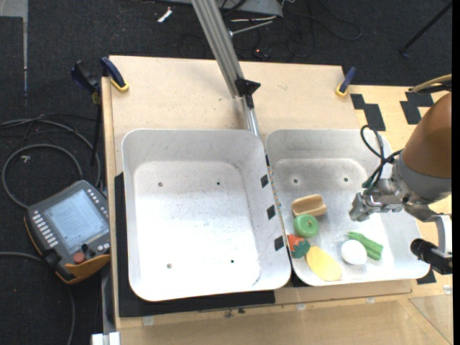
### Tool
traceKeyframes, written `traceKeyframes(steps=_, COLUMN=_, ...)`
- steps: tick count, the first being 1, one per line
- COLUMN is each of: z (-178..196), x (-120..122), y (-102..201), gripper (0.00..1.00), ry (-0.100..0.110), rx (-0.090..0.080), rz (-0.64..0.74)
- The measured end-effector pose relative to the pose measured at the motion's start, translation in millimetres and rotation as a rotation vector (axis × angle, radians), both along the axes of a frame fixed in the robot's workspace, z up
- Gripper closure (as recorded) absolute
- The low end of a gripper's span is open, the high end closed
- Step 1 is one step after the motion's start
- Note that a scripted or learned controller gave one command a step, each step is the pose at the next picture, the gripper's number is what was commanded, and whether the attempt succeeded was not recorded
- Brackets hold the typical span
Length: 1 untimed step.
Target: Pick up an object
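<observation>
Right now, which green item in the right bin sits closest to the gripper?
The long green vegetable, just below the gripper and right of the white egg. The round green piece lies further left, under the bread-like item.

matt white plastic bins (144,157) on a pale wooden bench (187,92); dull metal gripper (361,210).

Arm (431,149) enters from the right edge of the view, orange band uppermost, grey wrist section below it. Wrist angled down and leftward over the right part of the right bin (323,149). Gripper (361,210) hangs low near that bin's right wall, about midway along it. Fingers too small and dark to read. A black cable loops above the wrist.
</observation>
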<state>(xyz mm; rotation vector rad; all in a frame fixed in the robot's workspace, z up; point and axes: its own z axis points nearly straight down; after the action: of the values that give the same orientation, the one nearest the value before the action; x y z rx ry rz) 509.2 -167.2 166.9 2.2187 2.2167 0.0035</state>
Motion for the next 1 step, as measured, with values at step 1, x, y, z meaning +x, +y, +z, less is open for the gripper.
traceKeyframes(steps=1, z=60.1, x=-4.8, y=-4.5, gripper=1.00, ry=-0.001, rx=-0.001, rz=0.003)
